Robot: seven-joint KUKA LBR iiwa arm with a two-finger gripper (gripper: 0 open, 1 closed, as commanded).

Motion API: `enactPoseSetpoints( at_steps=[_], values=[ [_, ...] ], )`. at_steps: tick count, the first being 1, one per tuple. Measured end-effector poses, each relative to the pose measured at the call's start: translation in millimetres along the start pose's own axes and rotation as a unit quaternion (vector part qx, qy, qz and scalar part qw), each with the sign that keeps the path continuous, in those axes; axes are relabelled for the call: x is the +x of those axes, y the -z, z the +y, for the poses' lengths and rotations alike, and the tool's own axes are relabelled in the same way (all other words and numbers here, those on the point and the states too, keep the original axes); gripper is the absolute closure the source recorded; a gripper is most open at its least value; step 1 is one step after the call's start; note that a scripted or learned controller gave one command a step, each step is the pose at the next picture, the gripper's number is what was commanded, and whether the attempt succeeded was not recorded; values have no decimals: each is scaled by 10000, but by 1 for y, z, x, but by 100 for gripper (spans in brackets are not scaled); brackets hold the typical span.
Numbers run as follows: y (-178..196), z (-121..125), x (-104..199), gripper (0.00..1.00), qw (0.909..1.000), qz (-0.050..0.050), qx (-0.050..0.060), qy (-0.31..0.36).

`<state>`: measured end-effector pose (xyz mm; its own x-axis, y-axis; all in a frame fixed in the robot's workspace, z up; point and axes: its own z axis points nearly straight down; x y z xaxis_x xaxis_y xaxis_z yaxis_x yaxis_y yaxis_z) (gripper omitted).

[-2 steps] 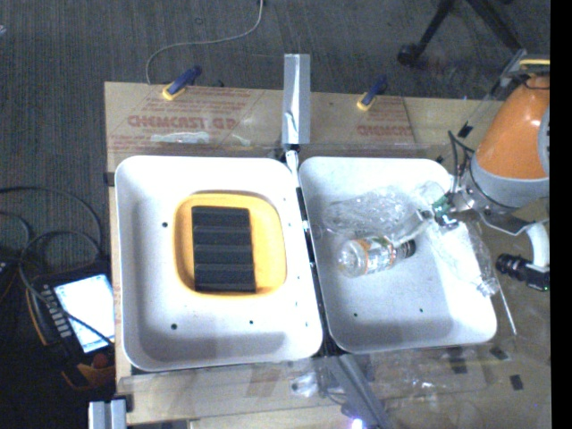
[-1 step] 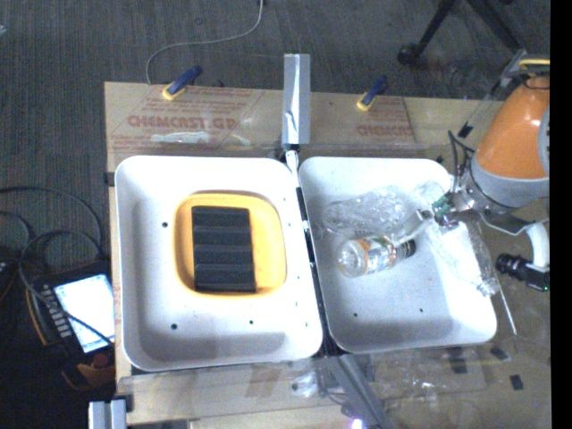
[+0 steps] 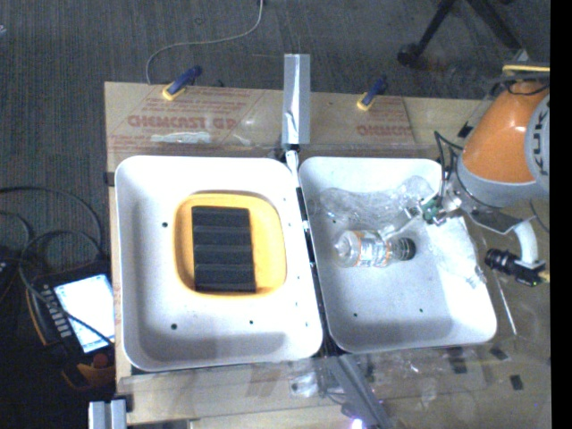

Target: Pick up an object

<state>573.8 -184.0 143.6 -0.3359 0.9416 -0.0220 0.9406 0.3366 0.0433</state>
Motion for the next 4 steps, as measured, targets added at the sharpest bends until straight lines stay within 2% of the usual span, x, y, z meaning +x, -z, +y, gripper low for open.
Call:
enactPoseSetpoints(
  at_steps=[1, 2, 3, 4],
  values=[
    [-31, -12, 5, 0, 9996, 112, 207, 136],
    [-51, 33, -50, 0, 9993, 118, 206, 283],
    [-49, -29, -11, 0, 9977, 49, 52, 670],
    [-40, -27, -9, 100, 9977, 58, 39, 676]
  ],
)
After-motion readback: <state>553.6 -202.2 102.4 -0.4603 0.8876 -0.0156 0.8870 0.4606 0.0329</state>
